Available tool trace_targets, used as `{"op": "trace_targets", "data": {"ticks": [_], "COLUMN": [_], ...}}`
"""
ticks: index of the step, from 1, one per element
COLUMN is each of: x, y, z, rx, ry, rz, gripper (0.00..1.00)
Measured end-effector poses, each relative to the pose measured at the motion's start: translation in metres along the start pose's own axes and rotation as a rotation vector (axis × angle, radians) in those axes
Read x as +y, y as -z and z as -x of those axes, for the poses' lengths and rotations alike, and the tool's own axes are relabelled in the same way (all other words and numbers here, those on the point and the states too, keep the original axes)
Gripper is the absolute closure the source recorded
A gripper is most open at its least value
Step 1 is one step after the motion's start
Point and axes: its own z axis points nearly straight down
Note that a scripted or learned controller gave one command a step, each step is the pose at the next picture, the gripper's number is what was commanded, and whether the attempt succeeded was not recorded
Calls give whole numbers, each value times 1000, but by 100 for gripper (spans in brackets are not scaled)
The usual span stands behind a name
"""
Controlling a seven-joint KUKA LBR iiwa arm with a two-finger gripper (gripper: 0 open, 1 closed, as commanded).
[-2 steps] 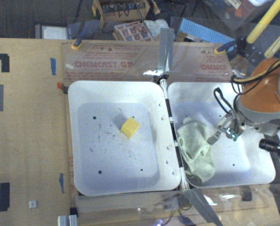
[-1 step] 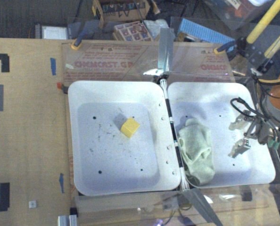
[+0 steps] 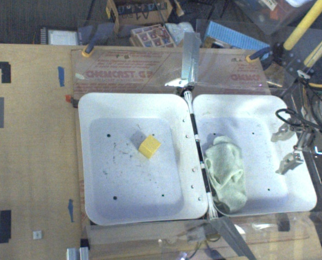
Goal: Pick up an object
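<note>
Yellow block mid left bin, open floor all round; small, cube-like. Gripper over right bin's right edge, fingers spread, pinching nothing.

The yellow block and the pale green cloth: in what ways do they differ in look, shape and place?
The yellow block is small, bright and hard-edged; the pale green cloth is larger, dull and crumpled, with no fixed shape. The block lies in the left bin, near its middle; the cloth lies in the right bin, against the wall next to the left bin. Both lie loose on a bin floor, apart from the gripper.
</note>
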Motion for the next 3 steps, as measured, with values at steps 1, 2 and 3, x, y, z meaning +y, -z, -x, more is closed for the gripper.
{"op": "trace_targets", "data": {"ticks": [1, 2, 3], "x": [-27, -4, -4], "y": [-116, -116, -116], "z": [-8, -28, -28], "rx": [1, -1, -1], "ry": [378, 859, 859], "rz": [0, 0, 1], "gripper": [0, 0, 0]}}
